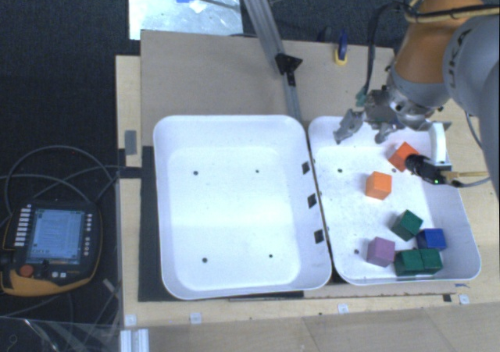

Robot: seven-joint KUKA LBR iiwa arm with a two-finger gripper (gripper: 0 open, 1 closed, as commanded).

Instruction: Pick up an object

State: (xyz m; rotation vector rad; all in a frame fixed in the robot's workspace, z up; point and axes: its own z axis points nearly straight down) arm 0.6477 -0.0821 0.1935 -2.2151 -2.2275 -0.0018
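The jaws (364,129) hang spread, pinching nothing, at the upper right of the frame over the right bin (344,210). Just below-right lies an orange cube (379,185): centre over it, then descend straight.
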